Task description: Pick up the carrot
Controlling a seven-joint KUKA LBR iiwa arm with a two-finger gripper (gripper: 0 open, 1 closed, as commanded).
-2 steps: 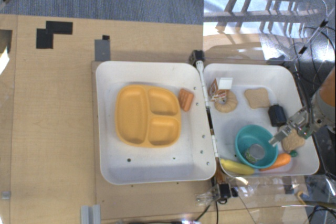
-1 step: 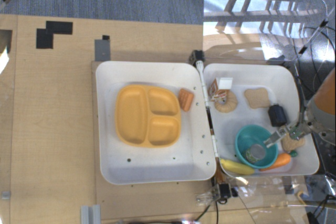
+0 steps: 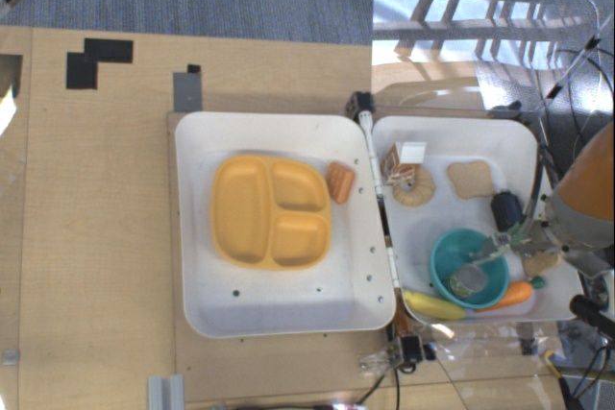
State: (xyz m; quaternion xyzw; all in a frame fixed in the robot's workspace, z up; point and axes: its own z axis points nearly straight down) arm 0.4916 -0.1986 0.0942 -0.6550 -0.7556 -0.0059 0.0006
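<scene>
Two white bins sat side by side on the table (image 3: 96,235). The carrot (image 3: 507,296) lay at the near edge of the right bin (image 3: 459,134), just beside a teal bowl (image 3: 468,268) and close to a banana (image 3: 434,305). The claw (image 3: 500,247) hung over the bowl's right rim, apart from the carrot; whether it was open or closed could not be told. In the left bin (image 3: 279,302) rested a yellow divided plate (image 3: 271,210) with a small orange block (image 3: 340,181) at its right.
</scene>
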